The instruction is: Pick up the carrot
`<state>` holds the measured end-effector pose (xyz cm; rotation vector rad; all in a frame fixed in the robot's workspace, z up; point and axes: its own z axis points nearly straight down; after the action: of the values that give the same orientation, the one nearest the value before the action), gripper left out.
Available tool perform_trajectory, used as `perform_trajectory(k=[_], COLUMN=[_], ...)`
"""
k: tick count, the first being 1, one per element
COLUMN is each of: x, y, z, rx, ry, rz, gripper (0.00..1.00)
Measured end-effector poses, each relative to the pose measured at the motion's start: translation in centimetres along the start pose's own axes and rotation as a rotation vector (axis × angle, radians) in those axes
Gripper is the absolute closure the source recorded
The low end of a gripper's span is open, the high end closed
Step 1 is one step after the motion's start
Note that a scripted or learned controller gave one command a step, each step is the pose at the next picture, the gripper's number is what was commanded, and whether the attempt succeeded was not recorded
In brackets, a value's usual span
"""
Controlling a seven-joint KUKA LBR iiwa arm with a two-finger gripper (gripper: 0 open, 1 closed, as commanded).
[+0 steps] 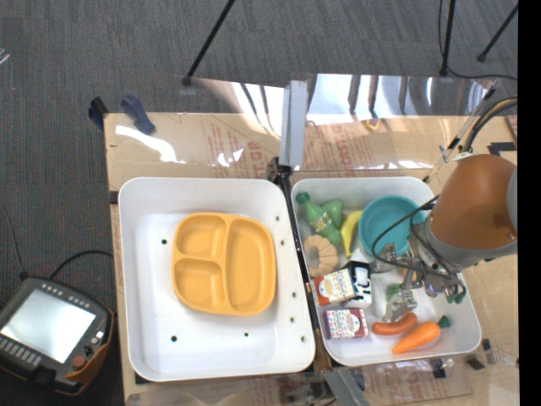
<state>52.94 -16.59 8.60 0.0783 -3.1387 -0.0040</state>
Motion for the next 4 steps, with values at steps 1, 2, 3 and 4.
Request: perform_trajectory(k=[1,2,3,4], x=[-0.2,-0.7,5.1,-2.0], y=[0.2,5.3,5.8,5.7], z=[-1.1,-12.6,-4.7,-11.6], rx=[0.000,0.001,0.000,0.002], ry=[-0.003,-0.007,0.002,-0.009], rz=[-0.003,0.308,0.080,0.161], gripper=[1.00,1.00,1.00,1.00])
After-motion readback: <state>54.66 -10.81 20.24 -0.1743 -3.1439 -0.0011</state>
